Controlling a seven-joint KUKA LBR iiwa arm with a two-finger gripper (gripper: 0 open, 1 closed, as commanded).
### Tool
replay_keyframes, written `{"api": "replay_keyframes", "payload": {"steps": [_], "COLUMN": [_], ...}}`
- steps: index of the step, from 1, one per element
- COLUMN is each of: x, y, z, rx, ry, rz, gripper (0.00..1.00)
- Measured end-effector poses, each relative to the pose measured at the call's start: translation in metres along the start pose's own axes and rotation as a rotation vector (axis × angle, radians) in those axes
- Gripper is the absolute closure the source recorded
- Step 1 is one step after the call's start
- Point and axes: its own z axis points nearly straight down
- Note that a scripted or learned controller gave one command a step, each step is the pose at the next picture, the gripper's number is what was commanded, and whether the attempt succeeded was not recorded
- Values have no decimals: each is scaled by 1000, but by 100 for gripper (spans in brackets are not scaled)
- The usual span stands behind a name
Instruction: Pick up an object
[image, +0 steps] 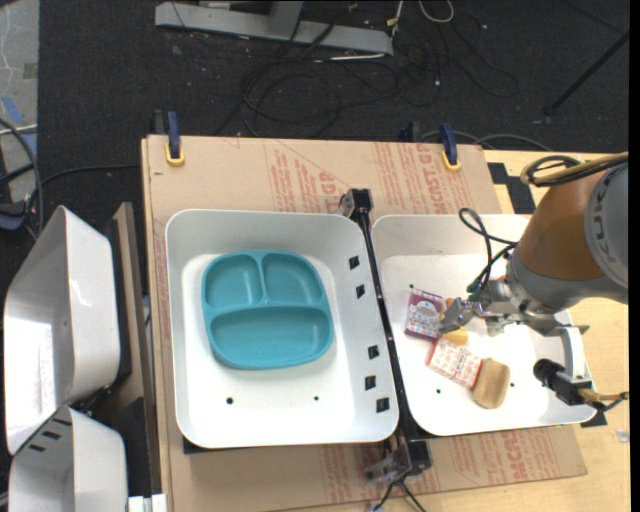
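Observation:
In the right bin (430, 240), several small things lie close together. A purple and white packet (424, 313) sits left of a small yellow piece (456, 338). Below them lie a pink patterned packet (455, 363) and a tan bread-like lump (491, 384). My gripper (463, 312) hangs low over the bin, just right of the purple packet and right above the yellow piece. Whether it touches either I cannot tell. The grey wrist and the orange band (560, 215) reach in from the right.
The left bin (190, 330) holds a teal divided plate (267, 308). A black divider (378, 320) runs between the bins. White tubs (60, 320) stand off the bench at the left. Cables lie on the floor behind.

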Motion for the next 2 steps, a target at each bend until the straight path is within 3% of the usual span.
{"api": "replay_keyframes", "payload": {"steps": [1, 2], "x": [0, 0], "y": [2, 3], "z": [16, 6], "rx": [-8, -13], "ry": [-1, -3], "rz": [0, 1], "gripper": [0, 100]}}
